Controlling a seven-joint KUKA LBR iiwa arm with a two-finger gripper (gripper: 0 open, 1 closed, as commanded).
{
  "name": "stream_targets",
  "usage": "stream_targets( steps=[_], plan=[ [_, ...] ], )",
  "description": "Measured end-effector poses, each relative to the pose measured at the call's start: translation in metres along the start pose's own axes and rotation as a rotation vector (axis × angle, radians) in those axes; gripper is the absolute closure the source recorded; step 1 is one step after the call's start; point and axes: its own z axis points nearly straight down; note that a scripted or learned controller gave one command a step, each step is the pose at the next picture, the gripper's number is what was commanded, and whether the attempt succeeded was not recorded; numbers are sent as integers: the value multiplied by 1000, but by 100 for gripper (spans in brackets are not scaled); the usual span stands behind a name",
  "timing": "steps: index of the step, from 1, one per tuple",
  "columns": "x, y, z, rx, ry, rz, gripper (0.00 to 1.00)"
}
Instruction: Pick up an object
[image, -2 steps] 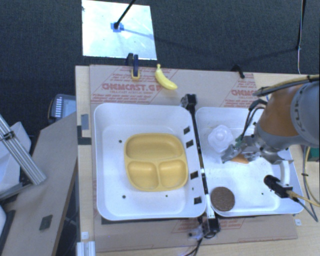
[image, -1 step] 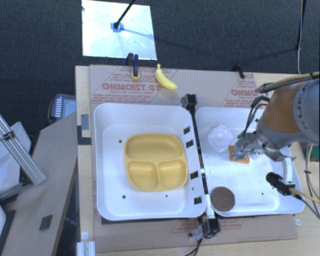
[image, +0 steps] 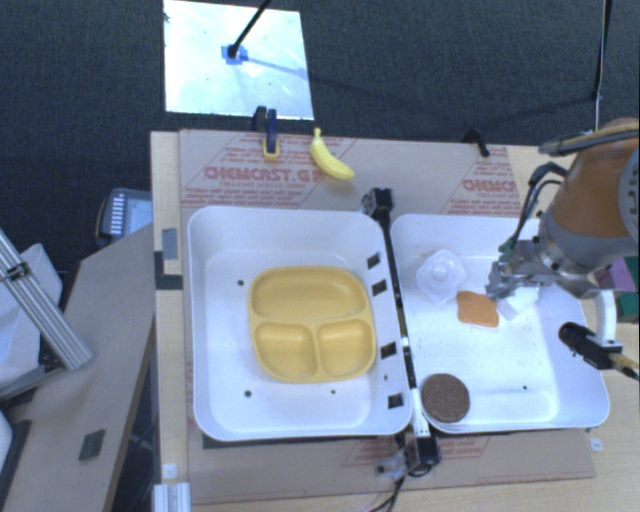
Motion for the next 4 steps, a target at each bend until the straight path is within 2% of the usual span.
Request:
stream_targets(
  steps=[2,3,4],
  plan=[
    [-7,0,-116,0,0,-2,100],
    [45,17,-117,3,4,-7,100],
    [97,34,-95,7,4,-7,100]
  ],
)
